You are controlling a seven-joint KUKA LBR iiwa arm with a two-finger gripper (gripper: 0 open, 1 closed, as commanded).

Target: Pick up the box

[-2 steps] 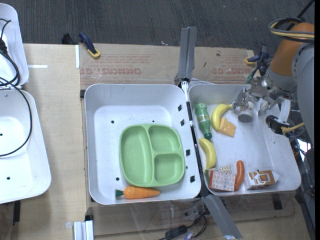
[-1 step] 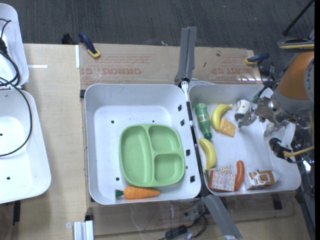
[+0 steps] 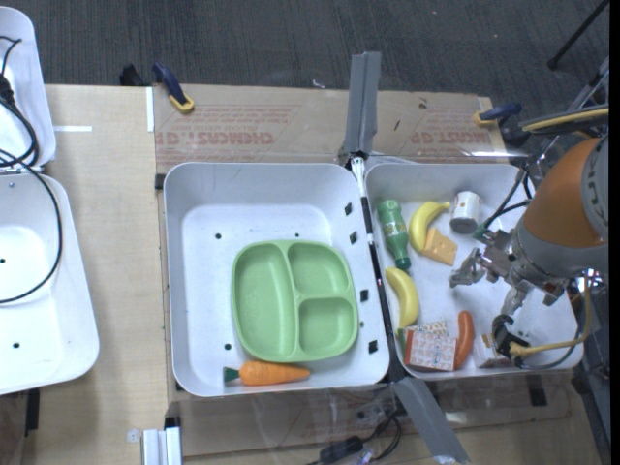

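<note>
Hovering off target, box untouched

I'm hanging over the right bin with my gripper above bare floor. Can't tell how my jaws are standing; the view is too small.

The box is lying flat at the bin's near edge, well apart from me.

Risk, as I'm judging it: the sausage is touching the box's right side and a banana is sitting just above it, so a descent could be catching either. The near wall is crowding finger room.

The cheese wedge, green bottle and small can are lying farther back.
</note>
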